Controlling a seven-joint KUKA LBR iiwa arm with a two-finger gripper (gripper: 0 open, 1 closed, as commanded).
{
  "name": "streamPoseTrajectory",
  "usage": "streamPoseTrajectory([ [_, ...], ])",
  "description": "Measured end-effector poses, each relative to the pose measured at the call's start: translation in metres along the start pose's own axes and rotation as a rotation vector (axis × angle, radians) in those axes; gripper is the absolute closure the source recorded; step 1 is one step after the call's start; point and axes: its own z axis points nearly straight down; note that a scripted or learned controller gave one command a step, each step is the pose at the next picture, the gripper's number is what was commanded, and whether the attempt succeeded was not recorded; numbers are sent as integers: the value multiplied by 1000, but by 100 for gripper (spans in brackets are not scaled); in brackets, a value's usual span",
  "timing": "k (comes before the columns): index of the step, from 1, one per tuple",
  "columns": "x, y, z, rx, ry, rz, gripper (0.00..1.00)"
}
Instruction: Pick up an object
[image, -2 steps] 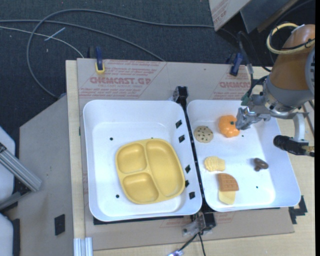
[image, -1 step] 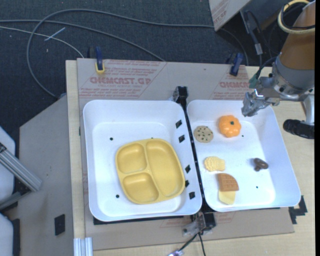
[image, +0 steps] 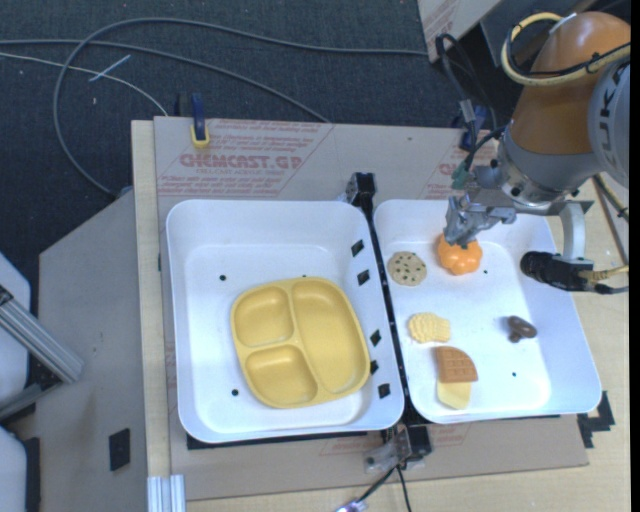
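Your gripper (image: 462, 236) sits low over the orange toy (image: 459, 256) at the right bin's (image: 560, 390) far side, touching its top; you cannot tell its state. A cookie (image: 407, 267) lies just left.

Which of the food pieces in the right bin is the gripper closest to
The orange piece at the bin's far side: the gripper sits right over its top. The round cookie lies beside it, and the other pieces lie nearer the camera.
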Motion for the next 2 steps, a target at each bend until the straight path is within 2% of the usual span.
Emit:
streamPoseTrajectory([
  [2,112,-11,-8,-3,0,-1,100],
])
